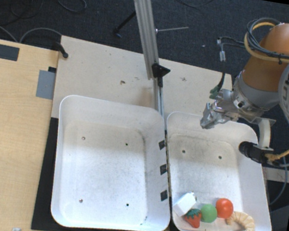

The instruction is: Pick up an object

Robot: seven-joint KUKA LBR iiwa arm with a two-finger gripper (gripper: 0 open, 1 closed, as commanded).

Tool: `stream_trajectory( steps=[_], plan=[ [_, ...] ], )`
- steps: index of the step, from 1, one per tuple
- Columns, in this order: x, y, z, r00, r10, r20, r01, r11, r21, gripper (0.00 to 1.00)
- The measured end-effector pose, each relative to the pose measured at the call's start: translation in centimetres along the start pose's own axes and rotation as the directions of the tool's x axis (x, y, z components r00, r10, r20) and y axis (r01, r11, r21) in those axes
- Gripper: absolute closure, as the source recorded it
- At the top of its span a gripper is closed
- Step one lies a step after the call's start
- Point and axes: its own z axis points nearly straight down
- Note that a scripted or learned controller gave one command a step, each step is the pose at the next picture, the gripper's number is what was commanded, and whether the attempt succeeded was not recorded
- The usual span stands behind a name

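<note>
Two white bins sit side by side on the tabletop [108, 72]. The left bin [70, 127] has nothing to grab. The right bin [245, 174] holds all the little toys, and they are bunched up in its near right corner. There is a white block [185, 202], a strawberry [193, 218], a green ball [209, 212], a red tomato [224, 207] and a tan croissant [243, 222]. They touch each other or sit just beside each other, maybe because the bin floor slopes that way.

The pincer [211, 118] hangs over the far edge of the right bin, well apart from the toys. It grasps nothing. I cannot tell if it is released or clenched. The arm must go to the near corner to pick one.
</note>
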Motion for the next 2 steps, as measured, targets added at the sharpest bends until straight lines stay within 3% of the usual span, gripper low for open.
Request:
stream_trajectory(
  steps=[2],
  plan=[
    [12.1,-1.0,0.0,1.000,-0.001,0.001,0.001,1.000,0.000,1.00]
  ],
)
